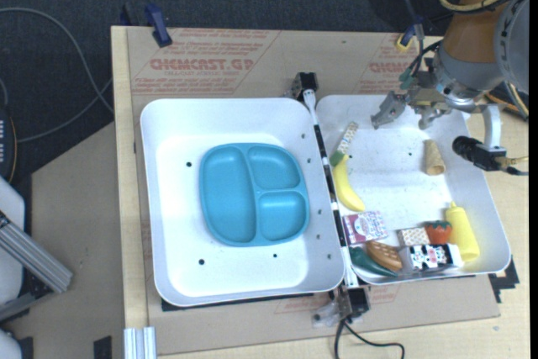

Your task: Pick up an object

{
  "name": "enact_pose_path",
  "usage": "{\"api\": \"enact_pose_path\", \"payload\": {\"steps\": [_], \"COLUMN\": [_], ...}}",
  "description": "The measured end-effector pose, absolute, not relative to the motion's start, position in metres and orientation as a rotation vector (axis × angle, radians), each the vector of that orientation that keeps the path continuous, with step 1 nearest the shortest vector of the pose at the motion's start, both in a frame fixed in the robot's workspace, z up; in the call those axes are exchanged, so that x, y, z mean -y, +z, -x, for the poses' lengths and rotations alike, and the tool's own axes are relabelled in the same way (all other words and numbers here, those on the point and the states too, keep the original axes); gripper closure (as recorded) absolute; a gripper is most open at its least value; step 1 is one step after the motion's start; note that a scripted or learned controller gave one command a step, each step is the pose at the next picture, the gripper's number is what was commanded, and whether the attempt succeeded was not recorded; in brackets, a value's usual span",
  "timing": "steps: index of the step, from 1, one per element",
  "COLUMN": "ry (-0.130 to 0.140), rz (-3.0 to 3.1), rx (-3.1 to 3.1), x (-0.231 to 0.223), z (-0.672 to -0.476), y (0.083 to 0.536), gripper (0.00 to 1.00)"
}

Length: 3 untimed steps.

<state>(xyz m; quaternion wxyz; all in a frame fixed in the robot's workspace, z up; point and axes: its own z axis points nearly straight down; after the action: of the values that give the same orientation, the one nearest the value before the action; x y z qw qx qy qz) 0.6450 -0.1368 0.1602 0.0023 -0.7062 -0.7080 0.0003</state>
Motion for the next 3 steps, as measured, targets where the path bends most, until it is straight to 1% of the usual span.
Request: {"api": "enact_pose_path", "payload": {"steps": [1, 2, 3], "ry": [0.000, 0.000, -0.002], "rz": [2.216, 2.223, 2.222], "rx": [2.222, 2.222, 2.224], "x": [0.039, 0.087, 0.091], "z": [-0.573, -0.649, -0.640], "y": [0.185, 0.185, 0.108], "gripper": [0.00, 0.00, 0.00]}}
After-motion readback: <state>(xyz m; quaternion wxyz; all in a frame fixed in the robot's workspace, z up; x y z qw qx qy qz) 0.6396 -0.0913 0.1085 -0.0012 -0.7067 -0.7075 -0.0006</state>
